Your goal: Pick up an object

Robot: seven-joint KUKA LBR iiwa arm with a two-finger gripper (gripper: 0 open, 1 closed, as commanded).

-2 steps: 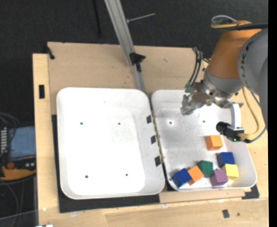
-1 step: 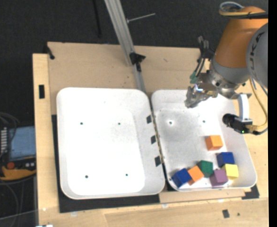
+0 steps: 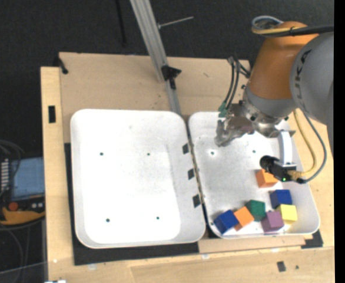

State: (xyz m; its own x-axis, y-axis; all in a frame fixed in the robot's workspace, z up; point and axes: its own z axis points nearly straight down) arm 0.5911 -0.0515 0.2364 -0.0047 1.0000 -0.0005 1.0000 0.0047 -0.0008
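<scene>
1. The gripper hangs over the right bin, toward its 11 o'clock corner; I cannot tell how it is set.
2. Blocks cluster toward the bin's 5 o'clock corner, well apart from it.

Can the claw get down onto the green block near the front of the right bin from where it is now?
Probably yes, though tightly. The claw is over the bare far part of the right bin, with open floor toward the green block. But an orange block and purple block crowd it.
</scene>
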